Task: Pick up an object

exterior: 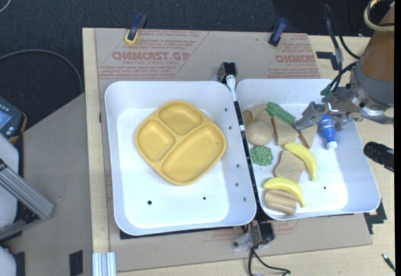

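My gripper [324,122] hangs over the back right part of the right bin [351,196], its grey fingers [306,121] spread open. A small blue bottle with a white tip [327,131] lies just under it, between the fingers, and I see no grip on it. Toy food lies to the left: a green pickle [279,113], tan bread pieces [259,132], a green round piece [261,156], a banana [303,159], a second banana [285,189] on a bun [279,203], and a tan slice [289,169].
The left bin [125,206] holds a yellow divided plate [181,141]. A black part [380,154] juts in at the right bin's right rim. Clamps [133,29] hold the cardboard at the bench's back edge.
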Tool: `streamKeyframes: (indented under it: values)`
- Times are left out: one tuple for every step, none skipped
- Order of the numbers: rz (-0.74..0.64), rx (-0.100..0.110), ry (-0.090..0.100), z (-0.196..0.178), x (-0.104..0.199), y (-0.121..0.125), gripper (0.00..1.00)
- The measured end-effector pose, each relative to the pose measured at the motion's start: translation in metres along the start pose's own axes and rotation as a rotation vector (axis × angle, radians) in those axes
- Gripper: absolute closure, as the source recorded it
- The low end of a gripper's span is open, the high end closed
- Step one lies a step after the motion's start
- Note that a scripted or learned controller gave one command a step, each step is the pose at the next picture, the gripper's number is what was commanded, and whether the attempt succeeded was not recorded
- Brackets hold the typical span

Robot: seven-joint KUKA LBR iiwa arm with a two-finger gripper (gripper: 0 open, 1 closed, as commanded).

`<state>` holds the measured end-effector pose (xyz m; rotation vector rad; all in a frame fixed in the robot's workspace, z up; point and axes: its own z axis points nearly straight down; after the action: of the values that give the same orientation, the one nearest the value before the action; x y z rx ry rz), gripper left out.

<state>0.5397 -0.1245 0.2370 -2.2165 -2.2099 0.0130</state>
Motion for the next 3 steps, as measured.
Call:
streamKeyframes:
  values:
    - [-0.003, -0.014, -0.002, -0.007, 0.000, 0.002, 0.00]
    - [-0.003, -0.010, -0.001, 0.038, 0.008, 0.005, 0.00]
    - [-0.002, -0.009, 0.000, 0.100, 0.011, 0.003, 0.00]
